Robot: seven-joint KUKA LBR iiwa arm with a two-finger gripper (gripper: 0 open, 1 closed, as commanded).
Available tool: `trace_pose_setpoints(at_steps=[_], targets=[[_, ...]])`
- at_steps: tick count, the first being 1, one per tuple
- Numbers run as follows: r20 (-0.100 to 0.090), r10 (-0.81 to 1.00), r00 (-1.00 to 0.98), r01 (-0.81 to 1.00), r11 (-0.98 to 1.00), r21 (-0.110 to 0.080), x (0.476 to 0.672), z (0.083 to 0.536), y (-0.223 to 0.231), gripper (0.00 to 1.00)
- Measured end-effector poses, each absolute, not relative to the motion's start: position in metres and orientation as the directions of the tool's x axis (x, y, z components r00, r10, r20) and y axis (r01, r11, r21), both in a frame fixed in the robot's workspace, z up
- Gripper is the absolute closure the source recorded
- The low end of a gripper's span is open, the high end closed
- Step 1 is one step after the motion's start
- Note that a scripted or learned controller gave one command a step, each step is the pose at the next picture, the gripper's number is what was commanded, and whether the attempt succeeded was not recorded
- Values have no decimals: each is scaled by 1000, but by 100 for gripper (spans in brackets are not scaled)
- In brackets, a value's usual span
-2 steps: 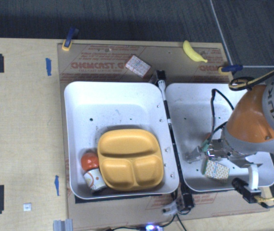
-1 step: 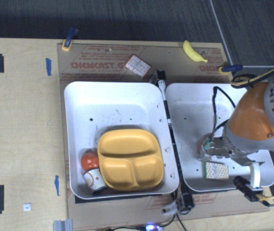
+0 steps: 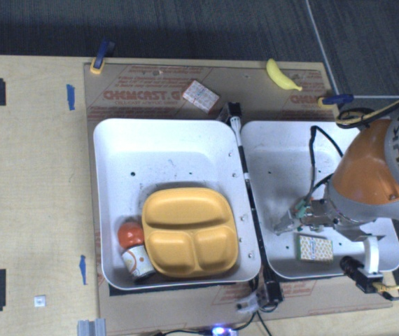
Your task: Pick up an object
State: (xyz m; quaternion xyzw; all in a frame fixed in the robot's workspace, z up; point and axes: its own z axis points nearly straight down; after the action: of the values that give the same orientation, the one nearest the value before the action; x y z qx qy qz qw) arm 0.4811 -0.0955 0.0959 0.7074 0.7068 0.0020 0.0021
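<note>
In the right bin [image 3: 278, 152] my gripper [image 3: 292, 220] reaches down to the floor near the bin's front left, under the orange wrist band. A small flat packet [image 3: 315, 248] with a speckled pale-green face lies just right of and in front of the gripper, close to the bin's front wall. Nothing can be made out inside the gripper. In the left bin [image 3: 110, 180] a yellow compartment tray [image 3: 188, 230] lies at the front. An orange and white toy [image 3: 134, 247] is wedged against the tray's left side.
Behind the bins, on the cardboard sheet, lie a yellow banana [image 3: 282, 75] and a small patterned box [image 3: 200, 96]. Blue clamps [image 3: 101, 53] hold the cardboard at its corners. A black cable [image 3: 320, 152] loops over the right bin beside the arm.
</note>
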Motion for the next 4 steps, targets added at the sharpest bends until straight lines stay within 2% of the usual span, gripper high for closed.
trace_pose_setpoints(at_steps=[4], targets=[[0,1000,1,1000,-1,3,480,86,-94,0]])
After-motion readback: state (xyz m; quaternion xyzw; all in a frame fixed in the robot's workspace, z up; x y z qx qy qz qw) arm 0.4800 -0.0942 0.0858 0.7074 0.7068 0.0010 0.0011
